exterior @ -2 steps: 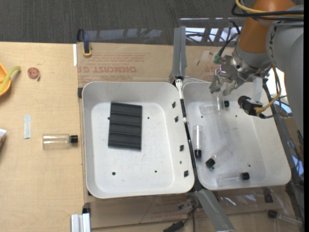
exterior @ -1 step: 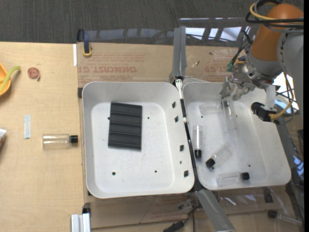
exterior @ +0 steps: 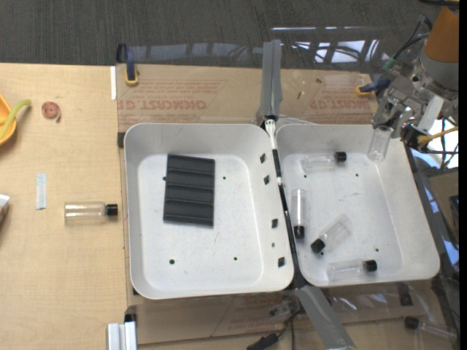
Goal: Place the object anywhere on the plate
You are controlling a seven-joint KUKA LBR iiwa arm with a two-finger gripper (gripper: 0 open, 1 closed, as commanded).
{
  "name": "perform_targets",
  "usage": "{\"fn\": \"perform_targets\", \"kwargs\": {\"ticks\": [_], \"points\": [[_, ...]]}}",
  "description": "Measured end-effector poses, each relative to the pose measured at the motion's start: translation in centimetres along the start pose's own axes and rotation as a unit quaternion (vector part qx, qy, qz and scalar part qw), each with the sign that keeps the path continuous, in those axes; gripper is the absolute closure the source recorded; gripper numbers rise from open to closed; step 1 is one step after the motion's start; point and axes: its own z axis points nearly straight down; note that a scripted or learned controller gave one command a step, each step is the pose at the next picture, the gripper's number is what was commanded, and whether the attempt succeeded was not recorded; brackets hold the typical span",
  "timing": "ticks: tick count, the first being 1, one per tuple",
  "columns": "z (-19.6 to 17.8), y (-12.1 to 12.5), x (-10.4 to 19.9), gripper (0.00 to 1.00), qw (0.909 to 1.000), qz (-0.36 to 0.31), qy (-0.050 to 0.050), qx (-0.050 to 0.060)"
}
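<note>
A black ribbed plate (exterior: 189, 190) lies flat in the left bin (exterior: 146, 268), left of its middle. My gripper (exterior: 382, 125) hangs over the back right corner of the right bin (exterior: 408, 217). A clear vial (exterior: 378, 146) hangs upright from between its fingers, above the bin floor, so the gripper is shut on it. Several more clear vials with black caps lie on the floor of the right bin, among them one near the back (exterior: 321, 163), one by the left wall (exterior: 298, 208) and one in the middle (exterior: 330, 235).
Another capped vial (exterior: 87, 211) lies on the wooden bench left of the bins. A grey divider bar (exterior: 271, 79) stands behind the seam between the bins. Cardboard (exterior: 190, 93) lies behind the left bin. An orange object (exterior: 6, 122) sits at the far left edge.
</note>
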Motion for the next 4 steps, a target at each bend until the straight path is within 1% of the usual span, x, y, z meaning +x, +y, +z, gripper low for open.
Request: {"fn": "perform_targets", "kwargs": {"ticks": [1, 2, 3, 4], "points": [[3.0, -7.8, 2.1, 1.00, 0.9950, -0.100, 0.000, 0.001], [7.6, -0.2, -3.2, 1.00, 0.9998, -0.022, 0.000, 0.000], [-13.5, 1.7, -2.5, 1.00, 0.9639, 0.266, 0.000, 0.001], [-4.1, -7.1, 1.1, 1.00, 0.9837, 0.180, -0.001, 0.002]]}}
